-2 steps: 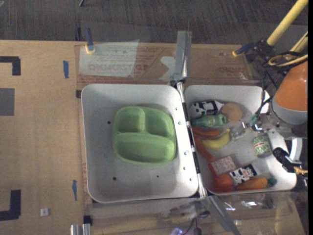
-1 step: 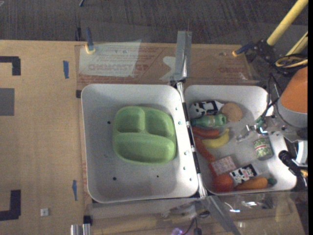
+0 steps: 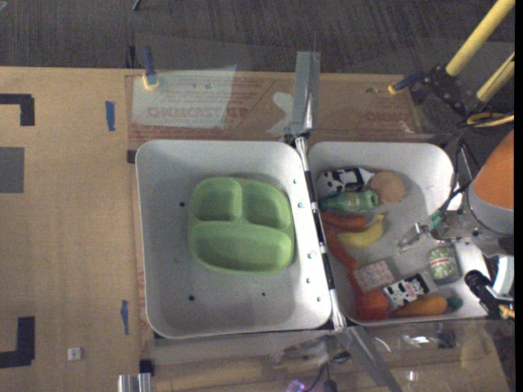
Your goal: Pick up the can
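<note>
The can (image 3: 443,264), small with a green label and a pale lid, stands upright near the right wall of the right bin (image 3: 425,160). My gripper (image 3: 423,229) hangs just above and to the left of it, over bare bin floor. Its fingers are open with nothing between them, and the can is apart from them. The grey arm with its orange band (image 3: 498,182) reaches in from the right edge.
The right bin also holds two cow-patterned cartons (image 3: 343,180) (image 3: 406,288), a green bottle (image 3: 351,201), a peach ball (image 3: 391,188), a banana (image 3: 361,237), a pink box (image 3: 374,274) and carrots (image 3: 421,305). A green divided plate (image 3: 242,225) lies in the left bin (image 3: 163,284).
</note>
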{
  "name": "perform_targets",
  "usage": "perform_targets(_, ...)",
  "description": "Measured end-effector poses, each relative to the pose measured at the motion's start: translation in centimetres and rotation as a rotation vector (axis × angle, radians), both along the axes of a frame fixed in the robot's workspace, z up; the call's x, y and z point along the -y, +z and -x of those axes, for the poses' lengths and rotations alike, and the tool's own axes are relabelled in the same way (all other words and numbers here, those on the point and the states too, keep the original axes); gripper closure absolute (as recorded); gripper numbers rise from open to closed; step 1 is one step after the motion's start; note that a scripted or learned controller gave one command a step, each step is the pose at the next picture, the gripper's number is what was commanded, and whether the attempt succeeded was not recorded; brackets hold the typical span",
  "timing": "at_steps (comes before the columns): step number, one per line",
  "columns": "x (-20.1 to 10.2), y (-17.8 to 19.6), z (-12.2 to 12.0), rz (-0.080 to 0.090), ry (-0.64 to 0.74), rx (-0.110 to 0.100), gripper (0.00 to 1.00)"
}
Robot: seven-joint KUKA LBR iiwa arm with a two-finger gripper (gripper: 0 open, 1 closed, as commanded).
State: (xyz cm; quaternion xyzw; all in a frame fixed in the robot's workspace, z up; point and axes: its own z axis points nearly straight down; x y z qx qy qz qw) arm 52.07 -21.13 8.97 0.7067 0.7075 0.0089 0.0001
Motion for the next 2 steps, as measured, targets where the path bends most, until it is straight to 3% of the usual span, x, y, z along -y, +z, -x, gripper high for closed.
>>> perform_targets(1, -0.5, -0.2, 0.9, 0.014, 0.145, -0.004, 0.00)
perform_targets(2, 0.2, 0.0, 3.3, 0.003, 0.115, 0.001, 0.00)
